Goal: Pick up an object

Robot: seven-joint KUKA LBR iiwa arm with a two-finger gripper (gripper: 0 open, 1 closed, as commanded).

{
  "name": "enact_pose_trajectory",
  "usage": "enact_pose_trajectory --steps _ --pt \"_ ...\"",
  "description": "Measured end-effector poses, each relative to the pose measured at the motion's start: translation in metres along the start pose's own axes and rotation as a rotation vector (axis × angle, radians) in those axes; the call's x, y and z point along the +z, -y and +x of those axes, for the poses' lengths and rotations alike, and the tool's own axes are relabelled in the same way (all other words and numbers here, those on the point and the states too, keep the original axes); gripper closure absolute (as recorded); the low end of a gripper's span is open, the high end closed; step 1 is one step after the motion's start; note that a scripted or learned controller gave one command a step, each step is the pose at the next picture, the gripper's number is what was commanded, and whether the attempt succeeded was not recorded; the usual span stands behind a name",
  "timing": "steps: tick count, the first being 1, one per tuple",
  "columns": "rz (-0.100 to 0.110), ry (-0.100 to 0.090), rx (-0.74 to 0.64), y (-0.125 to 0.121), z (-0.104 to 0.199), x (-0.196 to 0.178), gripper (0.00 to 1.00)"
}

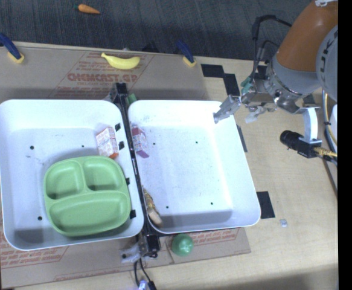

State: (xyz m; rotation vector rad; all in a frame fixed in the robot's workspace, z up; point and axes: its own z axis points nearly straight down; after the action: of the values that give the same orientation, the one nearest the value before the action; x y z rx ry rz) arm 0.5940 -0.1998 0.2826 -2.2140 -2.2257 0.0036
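The end effector (227, 109), its state unclear, hangs at the right bin's (242, 186) far right corner, risking hitting the rim and missing the carton (139, 139).

Even overhead light, soft shadows (slight blur), dim floor (163, 11).

My claw (229, 109) looks like dull grey metal, and the band (305, 35) above my wrist is glossy orange. Beside it, both bins, left (19, 162) and right (224, 180), look like smooth white plastic, the right one scuffed with fine specks. The green tray (88, 195) in the left bin is matt plastic. The sheet (91, 74) beneath the bins is printed brown cardboard.
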Motion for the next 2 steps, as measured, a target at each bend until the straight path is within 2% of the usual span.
enact_pose_trajectory --steps 1,2 --pt "0.003 -0.002 -0.001 0.058 -0.011 0.164 0.00" --pt "0.002 -0.001 -0.001 0.092 0.030 0.183 0.00"
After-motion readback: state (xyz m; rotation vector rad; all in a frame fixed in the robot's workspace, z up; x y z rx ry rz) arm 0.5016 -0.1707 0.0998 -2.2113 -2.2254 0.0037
